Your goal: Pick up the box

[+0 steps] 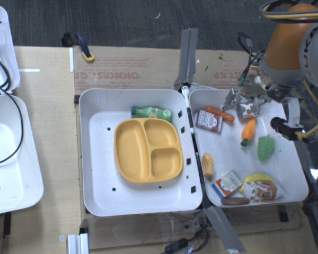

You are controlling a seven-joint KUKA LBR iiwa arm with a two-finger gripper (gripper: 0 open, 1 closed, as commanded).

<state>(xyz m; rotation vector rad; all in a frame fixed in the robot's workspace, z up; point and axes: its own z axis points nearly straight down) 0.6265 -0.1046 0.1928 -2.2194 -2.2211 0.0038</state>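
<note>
My gripper (246,103) hangs over the back of the right bin (291,163), below the orange wrist band. A small white and red box (247,111) sits between its two grey fingers, and the gripper looks shut on it. A dark red box (209,120) lies flat to the left, near the bin's back left corner. A third small box (229,182), white with red and blue print, lies near the front edge.
The right bin also holds two carrots (248,130) (220,112), a green strawberry-shaped toy (265,147), a corn piece (207,164), a yellow packet (259,187) and a sausage (235,200). In the left bin (95,157) lie a yellow divided plate (148,149) and a green bottle (151,112).
</note>
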